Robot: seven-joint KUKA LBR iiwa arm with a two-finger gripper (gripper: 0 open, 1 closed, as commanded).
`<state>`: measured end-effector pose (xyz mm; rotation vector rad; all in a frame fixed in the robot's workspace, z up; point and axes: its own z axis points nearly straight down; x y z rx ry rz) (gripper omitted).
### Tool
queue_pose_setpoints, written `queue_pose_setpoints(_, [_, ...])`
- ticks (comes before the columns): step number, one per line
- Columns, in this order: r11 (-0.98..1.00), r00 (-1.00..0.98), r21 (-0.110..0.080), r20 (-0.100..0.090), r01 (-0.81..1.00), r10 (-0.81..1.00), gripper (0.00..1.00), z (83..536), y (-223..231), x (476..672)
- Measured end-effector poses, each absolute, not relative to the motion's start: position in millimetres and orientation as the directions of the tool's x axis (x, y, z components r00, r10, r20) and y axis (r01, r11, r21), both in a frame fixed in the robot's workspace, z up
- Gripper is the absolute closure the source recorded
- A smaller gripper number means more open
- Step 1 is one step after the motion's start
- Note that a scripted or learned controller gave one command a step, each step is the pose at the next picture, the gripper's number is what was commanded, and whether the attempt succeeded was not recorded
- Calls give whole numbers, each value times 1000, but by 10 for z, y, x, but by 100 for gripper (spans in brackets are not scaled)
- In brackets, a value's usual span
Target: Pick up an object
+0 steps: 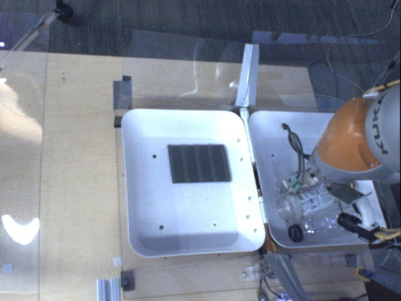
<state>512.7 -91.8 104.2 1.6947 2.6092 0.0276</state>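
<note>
A pale wooden bench [69, 187] fills most of the view, with dark grey carpet [188, 5] beyond its far edge and a clear sheet lying over part of the top, catching glare. Two shallow white bins sit side by side on it. The left bin [144, 224] has a dark ribbed rectangular panel [199, 163] in the middle of its floor. A grey metal bar [247, 74] runs away from the seam between the bins, and small black brackets [123, 93] sit at the left bin's corners.

The arm [369, 143] reaches in from the right — its orange band bulks over the right bin [269, 137], with grey casing above it. The wrist points down and left into that bin, and the gripper [305, 182] sits low among thin cables, right above the object. Whether its claw is spread or pressed together cannot be told; the wrist and clutter hide it.

The object is a clear plastic bottle [307, 207] lying on its side on the right bin's floor, toward the near edge. It looks crumpled and see-through, with a dark cap [296, 232] at its near-left end. A black cable [293, 140] curls on the bin floor farther back — apart from the bottle.
</note>
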Motion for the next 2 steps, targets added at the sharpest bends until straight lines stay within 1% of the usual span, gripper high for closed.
queue_pose_setpoints(1, [527, -527, 19, -10, 850, 850, 100, 927, -1191, 5192])
queue_pose_setpoints(2, [524, -524, 19, -16, 851, 852, 0, 919, -1218, 5193])
